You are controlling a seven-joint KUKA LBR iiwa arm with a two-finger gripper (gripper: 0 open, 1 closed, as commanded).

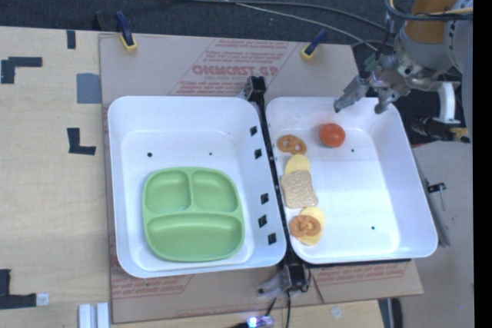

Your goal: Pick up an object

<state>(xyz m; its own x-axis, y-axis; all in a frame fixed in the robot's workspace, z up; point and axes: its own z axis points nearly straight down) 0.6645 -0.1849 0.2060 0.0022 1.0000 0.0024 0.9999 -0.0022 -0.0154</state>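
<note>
The pincer (363,97), fingers spread and holding nothing, hovers over the right bin's (400,188) far rim; the tomato (332,135) lies just below, unpicked. The grasp remains undone.

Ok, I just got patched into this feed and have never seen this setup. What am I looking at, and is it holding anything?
One fixed camera looks down at a slant on a bench. The grey and orange robot arm reaches in from the right; its gripper hangs open over the right bin's far edge, holding nothing. That bin has a small red tomato, a pretzel, a cracker and more toy snacks. The left bin holds a green divided plate.
</note>
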